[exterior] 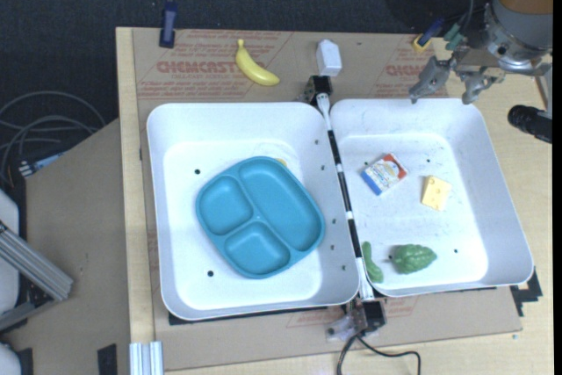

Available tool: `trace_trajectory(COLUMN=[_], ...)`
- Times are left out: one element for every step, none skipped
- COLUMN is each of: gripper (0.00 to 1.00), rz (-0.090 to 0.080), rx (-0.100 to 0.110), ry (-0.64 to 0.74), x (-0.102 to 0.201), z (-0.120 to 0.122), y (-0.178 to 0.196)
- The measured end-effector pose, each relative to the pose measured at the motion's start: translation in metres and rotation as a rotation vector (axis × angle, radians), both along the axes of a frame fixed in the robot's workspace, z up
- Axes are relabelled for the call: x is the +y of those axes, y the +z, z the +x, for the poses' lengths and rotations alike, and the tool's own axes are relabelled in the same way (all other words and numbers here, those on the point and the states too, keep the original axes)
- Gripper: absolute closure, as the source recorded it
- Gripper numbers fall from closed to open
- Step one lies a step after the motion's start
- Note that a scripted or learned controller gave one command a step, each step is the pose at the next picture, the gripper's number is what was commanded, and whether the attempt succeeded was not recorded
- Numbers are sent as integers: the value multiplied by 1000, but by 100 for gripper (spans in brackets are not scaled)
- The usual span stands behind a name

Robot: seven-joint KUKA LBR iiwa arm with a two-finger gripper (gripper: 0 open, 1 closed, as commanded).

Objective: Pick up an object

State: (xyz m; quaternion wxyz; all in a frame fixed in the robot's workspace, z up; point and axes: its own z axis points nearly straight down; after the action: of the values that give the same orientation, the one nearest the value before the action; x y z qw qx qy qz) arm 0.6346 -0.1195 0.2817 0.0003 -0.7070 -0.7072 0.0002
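Note:
My gripper (pixel 450 83) hangs above the far rim of the right bin (pixel 492 154), its two fingers spread apart with nothing between them. In that bin lie a small red, white and blue packet (pixel 384 173), a yellow cheese wedge (pixel 435 192), a green leafy toy (pixel 412 257) and a small green pickle (pixel 372 263) by the divider. The gripper stands well beyond all of them, towards the back.
The left bin (pixel 176 145) holds a blue sectioned tray (pixel 257 215). On the board behind the bins lie a yellow banana (pixel 255 66), a white block (pixel 328 57) and a small blue object (pixel 169 23). A metal frame stands at the lower left.

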Motion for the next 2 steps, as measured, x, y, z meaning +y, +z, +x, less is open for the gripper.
trace_trajectory(gripper=[0, 0], rz=[0, 1], rx=[1, 3], ry=[0, -1], x=[30, 17], z=[-31, -21], y=[-91, -186])
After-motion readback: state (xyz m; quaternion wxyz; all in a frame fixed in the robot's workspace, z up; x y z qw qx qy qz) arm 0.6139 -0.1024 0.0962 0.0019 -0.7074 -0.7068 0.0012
